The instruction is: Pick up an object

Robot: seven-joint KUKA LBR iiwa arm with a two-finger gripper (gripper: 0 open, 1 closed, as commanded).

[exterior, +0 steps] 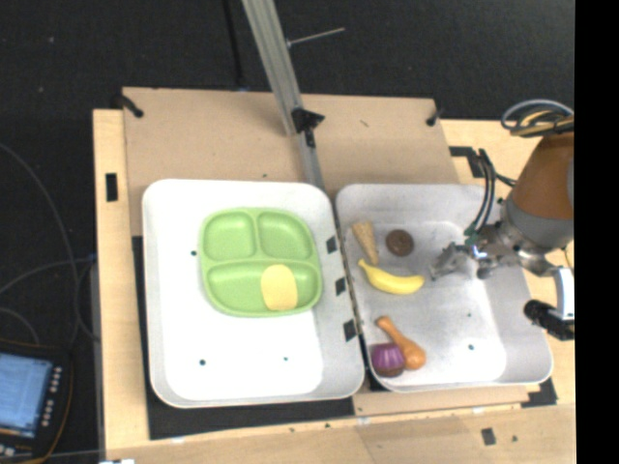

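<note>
So far nothing is lifted: the banana [392, 279] lies near the middle of the right bin [503, 351], a brown disc [399, 243] at its 12 o'clock. The gripper [455, 260] hovers at the banana's 3 o'clock, nothing visibly between its tips; how wide it stands I cannot tell.

A table [242, 124] seen from above carries two white bins side by side. The left bin [174, 356] holds a green divided plate [242, 245] with a yellow piece [280, 287] in its lower section. In the right bin [484, 346] lie a banana [392, 279], a brown disc [399, 243], a tan cone [365, 237], an orange carrot [400, 342] and a purple onion [387, 359], with the end effector [466, 258] hanging over the bin's bare middle.
</note>
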